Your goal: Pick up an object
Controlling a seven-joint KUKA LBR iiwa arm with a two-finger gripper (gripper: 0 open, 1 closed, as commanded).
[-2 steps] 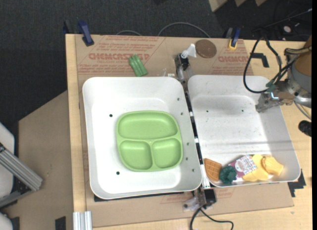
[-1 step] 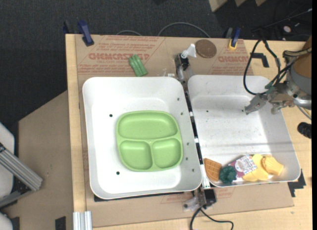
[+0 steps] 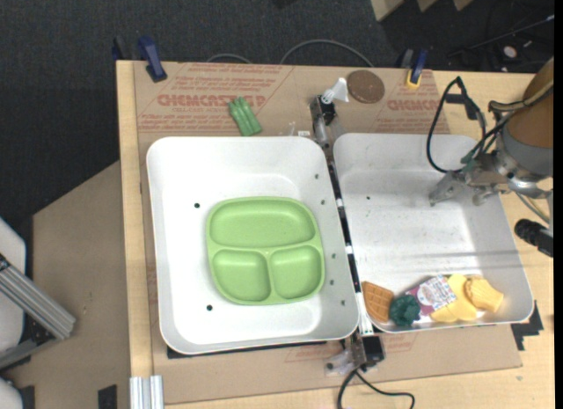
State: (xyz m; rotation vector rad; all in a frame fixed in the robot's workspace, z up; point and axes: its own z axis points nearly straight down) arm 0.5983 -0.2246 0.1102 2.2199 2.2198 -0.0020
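My gripper [image 3: 459, 194] hangs over the upper right part of the right bin [image 3: 413, 240], open, with nothing between its fingers. The objects lie clustered along that bin's near edge, well below the gripper: an orange waffle-like piece [image 3: 376, 300], a dark green broccoli-like piece [image 3: 405, 311], a white and pink packet [image 3: 435, 292] and yellow toy pieces [image 3: 471, 300]. The grey arm [image 3: 532, 135] comes in from the right.
The left bin [image 3: 176, 222] holds a green divided plate [image 3: 264, 249]. On the bench behind the bins lie a small green item [image 3: 245, 117] and a brown disc [image 3: 365, 87]. A black cable [image 3: 444, 126] loops above the right bin near the gripper.
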